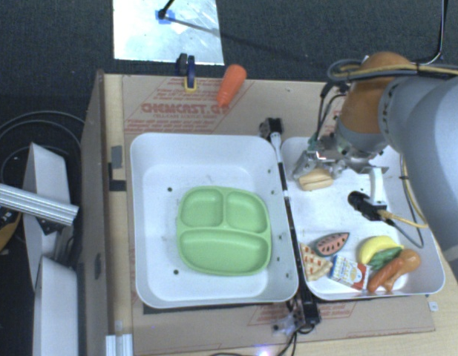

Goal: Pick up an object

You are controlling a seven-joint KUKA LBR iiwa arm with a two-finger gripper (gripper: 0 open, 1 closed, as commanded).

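Note:
My gripper (316,162) is low over the far left corner of the right bin (429,252). A tan bread-like piece (315,179) lies directly beneath and against it; whether it is gripped cannot be made out. Toward the bin's near side lie a watermelon slice (332,243), a waffle piece (311,262), a small carton (348,271), a yellow banana (376,248) with a green item (389,256) on it, and a reddish sausage (393,270).
The left bin (151,199) holds a green divided plate (223,231). An orange carrot (231,84) and a blue-yellow clamp (187,70) lie on the cardboard behind the bins. My grey arm (429,139) covers the right bin's far right part.

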